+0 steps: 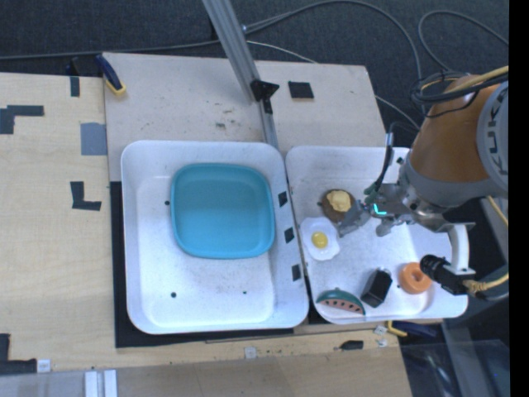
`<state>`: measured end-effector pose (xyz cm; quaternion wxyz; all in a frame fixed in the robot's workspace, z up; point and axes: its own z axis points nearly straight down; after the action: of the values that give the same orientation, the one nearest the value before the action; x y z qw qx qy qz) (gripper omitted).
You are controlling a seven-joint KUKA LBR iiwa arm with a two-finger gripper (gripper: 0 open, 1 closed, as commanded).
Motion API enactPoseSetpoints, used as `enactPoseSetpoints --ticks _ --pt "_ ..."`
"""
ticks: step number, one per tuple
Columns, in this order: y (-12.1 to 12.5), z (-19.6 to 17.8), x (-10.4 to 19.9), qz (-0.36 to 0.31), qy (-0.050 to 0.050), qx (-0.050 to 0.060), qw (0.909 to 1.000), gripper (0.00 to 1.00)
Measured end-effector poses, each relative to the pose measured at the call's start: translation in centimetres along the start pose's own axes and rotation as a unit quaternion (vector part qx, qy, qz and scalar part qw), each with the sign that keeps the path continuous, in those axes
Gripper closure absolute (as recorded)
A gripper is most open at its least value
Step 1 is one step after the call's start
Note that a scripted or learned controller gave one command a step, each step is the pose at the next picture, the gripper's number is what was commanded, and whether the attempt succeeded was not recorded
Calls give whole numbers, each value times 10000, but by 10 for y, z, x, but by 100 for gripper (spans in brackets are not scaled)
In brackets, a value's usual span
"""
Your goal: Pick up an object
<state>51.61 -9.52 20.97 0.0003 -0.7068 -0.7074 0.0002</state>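
Pincer [357, 219] is sitting low in the right bin [364, 162], just beside the brown muffin-like piece [337, 202]. Can't tell from this angle how its tips are standing, and nothing is visibly sitting between them, so I'm not calling a grasp.

Candidate objects are all lying in the right bin: muffin at the pincer, fried egg [320, 241] just below it, watermelon slice [340, 303] at the front rim, black block [377, 287] next to it, orange ring [415, 277] near the right wall. Left bin [140, 222] is holding a blue plate [222, 210].

Risks as I'm judging them:
- Muffin is rounded; an off-centre close is likely squeezing it out sideways.
- Muffin and egg are lying nearly touching, so a tip is liable to land on the egg or drag it along.
- Egg and watermelon are flat, giving the tips little to bite on.
- Muffin is sitting near the divider between the bins; a nudge is pushing it against the wall, where there is less room for a tip.
- Wrist bulk is hiding part of the bin from the camera, so a miss is harder to confirm.

Writing: partial lettering is showing on the arm [459, 151], looks like "KU", cut off at the edge. No readable labels on the objects, bins or desk [50, 222].
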Motion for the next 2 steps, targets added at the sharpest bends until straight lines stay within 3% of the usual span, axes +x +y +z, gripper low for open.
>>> enactPoseSetpoints --ticks 1,2 --pt "0 0 0 0 0 0 10000 0" --pt "-10 50 -1 3 0 19 10000 0"
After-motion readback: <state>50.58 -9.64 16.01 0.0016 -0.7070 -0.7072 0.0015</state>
